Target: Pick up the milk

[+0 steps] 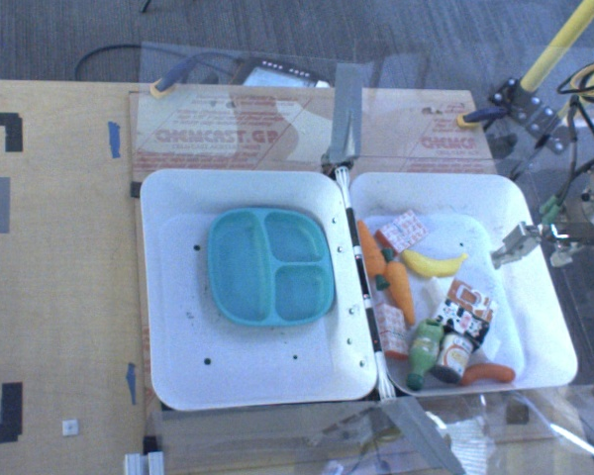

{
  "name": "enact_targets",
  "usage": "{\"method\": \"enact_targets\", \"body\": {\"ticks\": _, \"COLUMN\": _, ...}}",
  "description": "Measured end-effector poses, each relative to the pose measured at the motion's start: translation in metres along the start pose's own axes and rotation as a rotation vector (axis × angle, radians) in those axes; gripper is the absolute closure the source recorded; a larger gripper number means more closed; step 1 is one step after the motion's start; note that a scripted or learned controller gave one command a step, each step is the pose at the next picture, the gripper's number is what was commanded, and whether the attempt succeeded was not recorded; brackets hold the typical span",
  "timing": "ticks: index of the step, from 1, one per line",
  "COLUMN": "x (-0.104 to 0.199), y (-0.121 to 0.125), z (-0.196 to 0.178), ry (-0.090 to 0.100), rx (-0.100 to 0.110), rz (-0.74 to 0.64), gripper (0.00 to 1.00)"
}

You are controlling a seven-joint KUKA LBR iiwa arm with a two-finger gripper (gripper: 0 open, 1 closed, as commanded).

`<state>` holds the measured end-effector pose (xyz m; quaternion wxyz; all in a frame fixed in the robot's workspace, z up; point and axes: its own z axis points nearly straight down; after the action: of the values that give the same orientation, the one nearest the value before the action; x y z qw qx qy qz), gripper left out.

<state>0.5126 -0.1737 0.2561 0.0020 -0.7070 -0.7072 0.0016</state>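
We can half-read red print, roughly "CHEMCAST GP", on the board (233, 132) behind the left bin; a similar red mark on the board (438, 127) behind the right bin is too small. Carton patterns are unreadable.

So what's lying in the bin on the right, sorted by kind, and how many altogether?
Carrots: 2
Banana: 1
Milk carton: 1
Green bottle: 1
Red-and-white packets: 2
Small dark can: 1
Red elongated item: 1
Total: 9
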Motion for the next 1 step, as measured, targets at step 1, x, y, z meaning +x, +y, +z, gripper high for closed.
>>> {"method": "enact_targets", "body": {"ticks": 1, "x": 0.0203, "y": -0.0192, "z": 0.0279, "ry": 0.002, "rx": 0.001, "rz": -0.324, "gripper": 0.00}}
